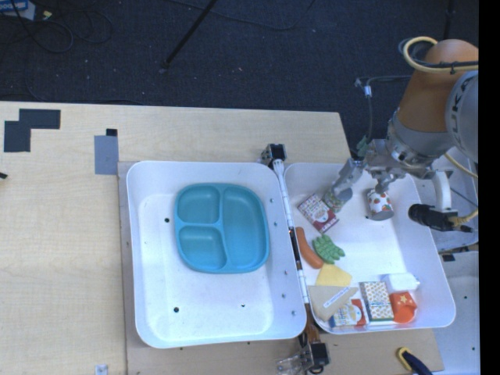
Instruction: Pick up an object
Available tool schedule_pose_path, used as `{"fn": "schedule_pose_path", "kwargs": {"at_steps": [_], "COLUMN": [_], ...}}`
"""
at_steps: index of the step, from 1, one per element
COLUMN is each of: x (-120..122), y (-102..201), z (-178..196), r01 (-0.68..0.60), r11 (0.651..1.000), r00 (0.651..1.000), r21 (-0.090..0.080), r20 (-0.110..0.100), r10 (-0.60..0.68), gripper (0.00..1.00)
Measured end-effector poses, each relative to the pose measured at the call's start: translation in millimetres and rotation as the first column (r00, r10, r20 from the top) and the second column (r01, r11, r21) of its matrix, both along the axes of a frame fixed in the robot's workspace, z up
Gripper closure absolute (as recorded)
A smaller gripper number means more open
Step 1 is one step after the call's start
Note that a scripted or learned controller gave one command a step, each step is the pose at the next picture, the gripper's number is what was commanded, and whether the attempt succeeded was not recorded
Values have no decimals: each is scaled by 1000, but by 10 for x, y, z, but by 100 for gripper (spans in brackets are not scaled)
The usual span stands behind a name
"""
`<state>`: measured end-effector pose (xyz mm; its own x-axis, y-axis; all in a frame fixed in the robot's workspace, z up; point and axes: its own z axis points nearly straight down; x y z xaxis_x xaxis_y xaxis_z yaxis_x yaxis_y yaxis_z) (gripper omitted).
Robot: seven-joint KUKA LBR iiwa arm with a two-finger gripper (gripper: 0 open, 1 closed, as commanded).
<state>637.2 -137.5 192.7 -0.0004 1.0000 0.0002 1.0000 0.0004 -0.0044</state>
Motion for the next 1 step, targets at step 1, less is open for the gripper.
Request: {"fn": "schedule_pose_path", "kwargs": {"at_steps": [1], "x": [60], "y": [244], "z": [65], "r01": [-2], "r11": [1000], "r00": [1000], "r21": [1], "r20": [-1], "r10": [2], "gripper": [0]}}
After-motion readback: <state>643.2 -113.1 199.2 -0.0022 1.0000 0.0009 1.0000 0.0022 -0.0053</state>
